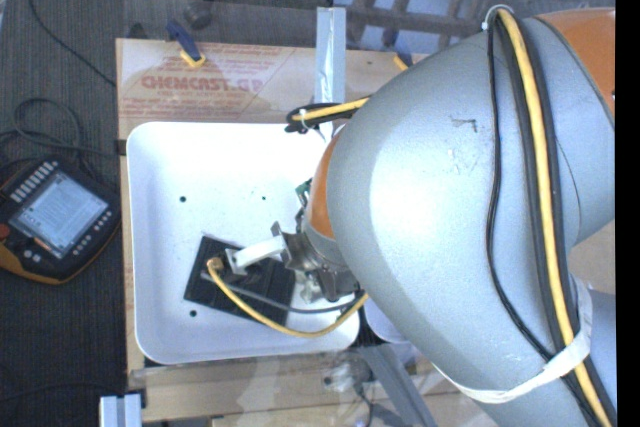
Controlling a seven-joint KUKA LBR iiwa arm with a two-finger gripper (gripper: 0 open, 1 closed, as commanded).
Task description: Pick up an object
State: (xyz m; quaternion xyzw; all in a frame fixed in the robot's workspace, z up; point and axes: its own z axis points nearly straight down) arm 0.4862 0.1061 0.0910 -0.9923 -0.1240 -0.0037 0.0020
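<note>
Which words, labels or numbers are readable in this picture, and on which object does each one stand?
"CHEMCAST GP", likely, in large red letters on the brown paper-covered board behind the shallow white bin.
Smaller red lines around it: too blurred to read.
Screen of the orange-and-black handheld pendant: too small to read.

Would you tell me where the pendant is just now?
The pendant lies on the floor at the camera view's left edge, just left of the left bin and outside it.
</note>
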